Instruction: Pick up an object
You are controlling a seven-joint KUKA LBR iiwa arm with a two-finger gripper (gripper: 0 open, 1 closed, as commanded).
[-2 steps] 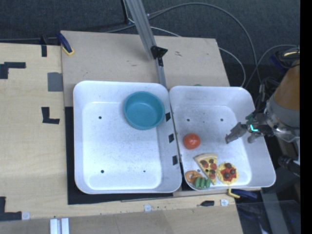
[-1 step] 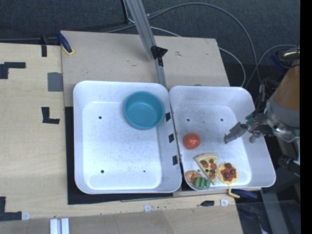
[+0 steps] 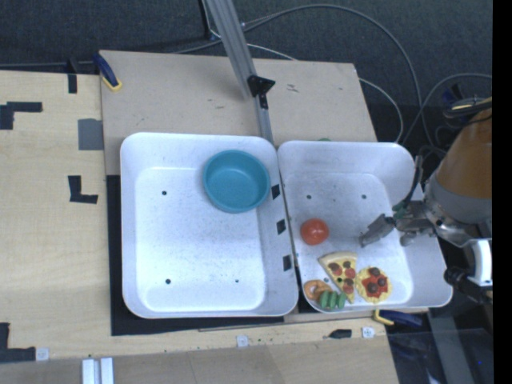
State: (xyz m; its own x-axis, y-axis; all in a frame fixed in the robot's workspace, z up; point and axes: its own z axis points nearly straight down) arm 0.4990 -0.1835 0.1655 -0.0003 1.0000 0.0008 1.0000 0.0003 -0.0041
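Hovering empty in the right bin, the hand is seen narrowly parted, at 3 o'clock from the tomato.

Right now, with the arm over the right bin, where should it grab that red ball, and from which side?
Grip the red ball across its middle, coming straight down from above. It is round, so any finger line works, and it lies apart from the pizza slice and the bin wall. The gripper is beside it, to its right.

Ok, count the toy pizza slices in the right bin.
2. One pizza slice lies below the red ball; the other pizza slice is beside it, nearer the bin's front right corner. None seem hidden.
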